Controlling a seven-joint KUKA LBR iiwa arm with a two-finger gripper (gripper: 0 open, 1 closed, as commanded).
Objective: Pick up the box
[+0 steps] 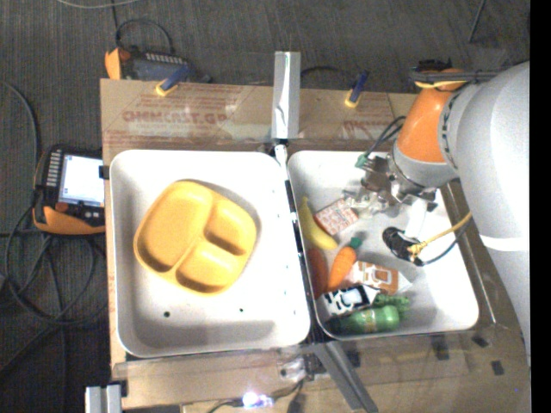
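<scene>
Now | pincer (372, 189): opening cannot be told | hovers just right of box (337, 218) | right bin (465, 304)

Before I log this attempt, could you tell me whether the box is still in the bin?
In: the box lies flat in the right bin, beside the banana.

A dark grey carpet floor (52, 50) is seen around the bench, and several thin black cables (26, 256) are laid loosely over it at the left and at the top. The bench top is covered by a brown cardboard sheet (194, 119) with faded red print, which is fixed at the far edge by two blue-and-yellow clamps (170, 79), and an upright metal profile (286, 97) is placed at the middle of that edge. An orange handheld pendant (71, 189) with a lit screen is placed on the floor just beside the bench at the left, and a small bright light (251, 398) is seen at the near edge.
</scene>
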